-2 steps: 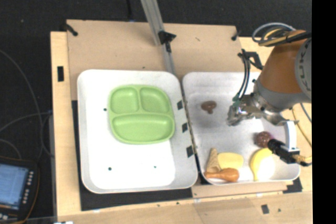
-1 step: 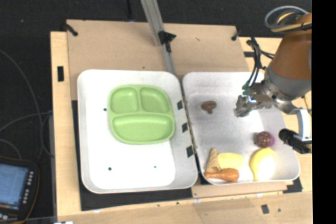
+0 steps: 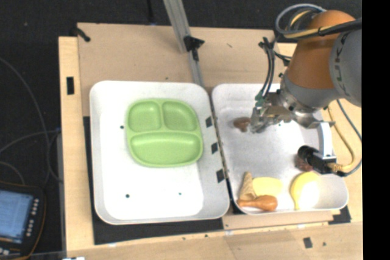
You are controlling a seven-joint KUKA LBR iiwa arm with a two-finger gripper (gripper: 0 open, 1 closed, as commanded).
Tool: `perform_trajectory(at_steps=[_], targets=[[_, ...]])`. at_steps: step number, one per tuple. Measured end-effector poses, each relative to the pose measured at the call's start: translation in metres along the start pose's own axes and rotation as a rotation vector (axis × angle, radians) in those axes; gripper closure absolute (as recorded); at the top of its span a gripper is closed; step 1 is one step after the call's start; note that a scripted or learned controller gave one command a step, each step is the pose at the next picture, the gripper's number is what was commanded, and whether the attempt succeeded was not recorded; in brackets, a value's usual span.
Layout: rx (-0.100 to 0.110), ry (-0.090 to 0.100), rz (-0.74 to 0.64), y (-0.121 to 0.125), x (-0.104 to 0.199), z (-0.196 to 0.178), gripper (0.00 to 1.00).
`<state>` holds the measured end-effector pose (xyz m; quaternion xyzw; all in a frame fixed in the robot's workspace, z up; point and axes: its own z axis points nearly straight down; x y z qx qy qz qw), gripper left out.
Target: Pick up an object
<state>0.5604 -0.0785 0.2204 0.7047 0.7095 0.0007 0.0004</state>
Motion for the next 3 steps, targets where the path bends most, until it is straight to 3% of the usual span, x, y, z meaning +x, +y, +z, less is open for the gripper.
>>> perform_trajectory(at_steps=[3], targets=[[0.000,0.001,-0.001,0.026,0.144,-0.024,1.00]])
